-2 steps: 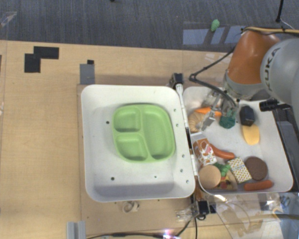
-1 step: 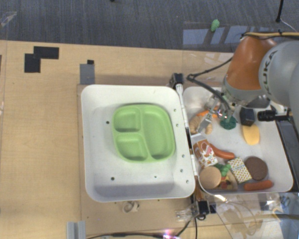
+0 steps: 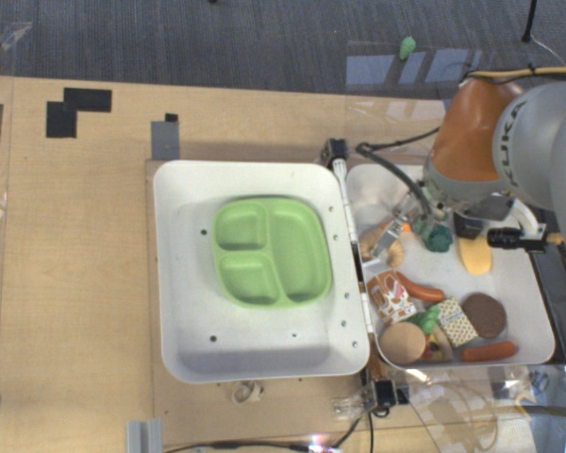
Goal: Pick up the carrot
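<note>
The carrot [image 3: 421,289], a tapered orange-red piece, lies in the middle of the right bin [image 3: 538,343], slanting down to the right. The gripper [image 3: 391,236] hangs low over that bin's upper left part, just above and left of the carrot and apart from it. A small orange bit [image 3: 406,226] shows right beside the gripper; I cannot tell what it is. The grey arm with its orange band [image 3: 467,140] covers the bin's upper right.
Around the carrot lie a red-and-white packet [image 3: 392,297], a tan round piece [image 3: 405,342], a brown disc [image 3: 483,315], a red sausage [image 3: 489,351], a yellow piece [image 3: 474,255] and a dark green piece [image 3: 439,239]. The left bin [image 3: 184,253] holds a green divided plate [image 3: 269,251].
</note>
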`<action>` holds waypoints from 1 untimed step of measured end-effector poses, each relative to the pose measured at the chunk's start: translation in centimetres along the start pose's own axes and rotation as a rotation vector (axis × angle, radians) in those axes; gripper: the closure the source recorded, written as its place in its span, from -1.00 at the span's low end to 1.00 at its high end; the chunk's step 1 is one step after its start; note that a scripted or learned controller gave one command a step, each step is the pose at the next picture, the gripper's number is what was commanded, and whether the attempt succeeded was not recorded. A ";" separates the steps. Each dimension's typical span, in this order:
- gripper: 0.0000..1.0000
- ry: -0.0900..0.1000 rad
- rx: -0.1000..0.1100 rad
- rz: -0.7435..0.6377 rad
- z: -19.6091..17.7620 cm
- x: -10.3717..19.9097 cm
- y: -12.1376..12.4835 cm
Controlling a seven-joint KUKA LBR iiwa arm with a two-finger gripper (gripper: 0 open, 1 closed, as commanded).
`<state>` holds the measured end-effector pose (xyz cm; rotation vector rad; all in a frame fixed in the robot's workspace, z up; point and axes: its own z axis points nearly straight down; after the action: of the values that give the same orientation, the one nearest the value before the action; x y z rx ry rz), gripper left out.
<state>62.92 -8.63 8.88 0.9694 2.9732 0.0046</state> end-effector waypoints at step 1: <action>-1.00 -0.001 0.000 0.222 0.0 1.2 -1.0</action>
<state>61.33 -8.70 8.91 1.2924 2.8474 0.0072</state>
